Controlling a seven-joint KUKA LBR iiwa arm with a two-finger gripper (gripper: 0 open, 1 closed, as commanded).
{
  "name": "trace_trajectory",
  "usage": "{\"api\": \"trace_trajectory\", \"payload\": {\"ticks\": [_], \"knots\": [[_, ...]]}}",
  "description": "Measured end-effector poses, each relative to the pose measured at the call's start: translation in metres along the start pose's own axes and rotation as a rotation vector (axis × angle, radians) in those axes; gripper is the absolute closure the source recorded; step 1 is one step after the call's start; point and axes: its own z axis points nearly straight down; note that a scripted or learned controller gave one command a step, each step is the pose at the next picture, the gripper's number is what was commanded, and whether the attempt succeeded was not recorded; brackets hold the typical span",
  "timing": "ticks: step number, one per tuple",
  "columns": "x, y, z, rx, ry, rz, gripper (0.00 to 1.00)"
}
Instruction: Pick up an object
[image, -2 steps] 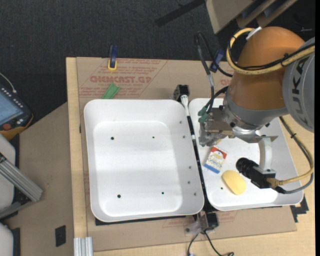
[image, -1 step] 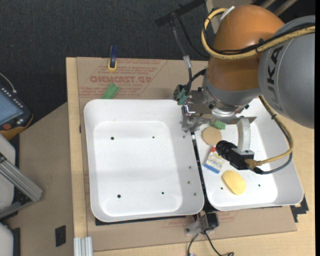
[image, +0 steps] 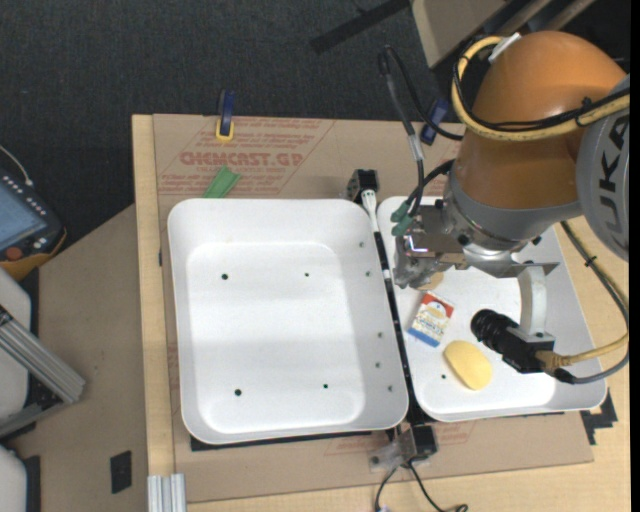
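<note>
In the right bin (image: 570, 392) lie two things. A small red, white and blue packet (image: 432, 320) rests near the bin's left wall, and a pale yellow oval object (image: 468, 364) lies just in front of it to the right. My gripper (image: 412, 268) hangs low over the bin's left side, right behind the packet and close to the wall between the bins. The bulky grey and orange wrist (image: 520, 150) covers the back half of this bin. I see nothing held by the gripper.
The left bin (image: 200, 330) stands directly beside the right one, their rims touching. Both sit on a cardboard sheet (image: 300, 150), which carries a green scrap (image: 221, 182) and a blue and yellow clamp (image: 226, 118) at the back.
</note>
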Motion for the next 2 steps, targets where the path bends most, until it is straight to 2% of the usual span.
{"api": "trace_trajectory", "payload": {"ticks": [1, 2], "knots": [[0.061, 0.027, -0.022, -0.009, 0.002, -0.009, 1.0], [0.11, 0.009, 0.0, 0.003, 0.0, -0.008, 1.0]]}}
